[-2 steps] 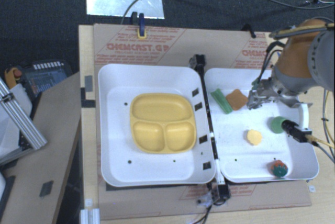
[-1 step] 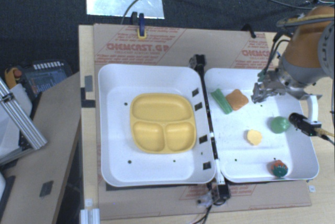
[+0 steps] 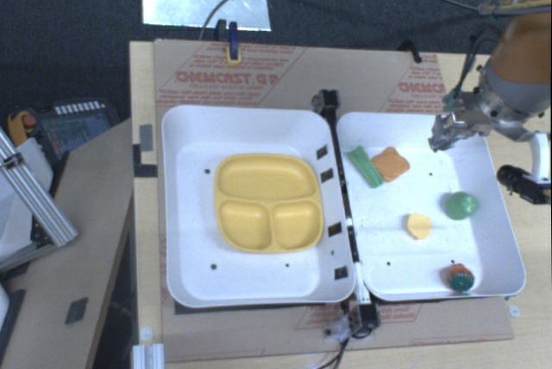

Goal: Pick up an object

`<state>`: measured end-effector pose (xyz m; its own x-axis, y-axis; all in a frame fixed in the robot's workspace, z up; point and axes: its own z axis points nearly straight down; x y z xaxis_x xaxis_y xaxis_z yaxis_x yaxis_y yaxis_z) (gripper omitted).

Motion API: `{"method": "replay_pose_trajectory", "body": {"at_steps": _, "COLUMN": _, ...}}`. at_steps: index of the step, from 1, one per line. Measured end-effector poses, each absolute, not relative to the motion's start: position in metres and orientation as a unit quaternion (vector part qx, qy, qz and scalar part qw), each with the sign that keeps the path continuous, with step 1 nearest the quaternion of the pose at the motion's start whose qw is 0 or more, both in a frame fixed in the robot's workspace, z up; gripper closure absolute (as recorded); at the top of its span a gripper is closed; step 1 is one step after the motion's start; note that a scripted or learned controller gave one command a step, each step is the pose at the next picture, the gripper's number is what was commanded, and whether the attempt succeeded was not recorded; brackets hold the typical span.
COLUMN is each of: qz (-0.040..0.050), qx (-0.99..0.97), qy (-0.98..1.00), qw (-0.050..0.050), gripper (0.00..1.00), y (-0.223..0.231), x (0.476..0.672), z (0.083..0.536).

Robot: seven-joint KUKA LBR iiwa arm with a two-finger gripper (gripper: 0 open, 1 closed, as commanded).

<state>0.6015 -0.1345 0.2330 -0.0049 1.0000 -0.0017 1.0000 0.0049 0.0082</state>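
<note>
Red-and-green toy [image 3: 459, 277] sits nearest, in the right bin's [image 3: 500, 212] front corner; yellow piece [image 3: 419, 226] and green ball [image 3: 461, 205] behind it; green stick [image 3: 364, 166] touching orange piece [image 3: 391, 164] further back; yellow tray [image 3: 265, 202] in left bin [image 3: 185, 186]; gripper [image 3: 442, 137] hovers at right bin's back edge, probably carrying nothing; can't tell its opening; risk: a descent here hits bare floor or rim, missing everything.

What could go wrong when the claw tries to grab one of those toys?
1. The claw hovers near the right bin's far wall, away from the toys, so it might close on nothing.
2. The green stick touches the orange piece; grabbing one may shove the other.
3. The green ball looks round and could roll away.
</note>
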Motion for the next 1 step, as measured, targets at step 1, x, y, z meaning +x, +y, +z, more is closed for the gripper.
{"method": "replay_pose_trajectory", "body": {"at_steps": 1, "qz": 0.0010, "qx": 0.705, "qy": 0.709, "qw": 0.001, "gripper": 1.00, "y": -0.1345, "x": 0.6025, "z": 0.2421}}
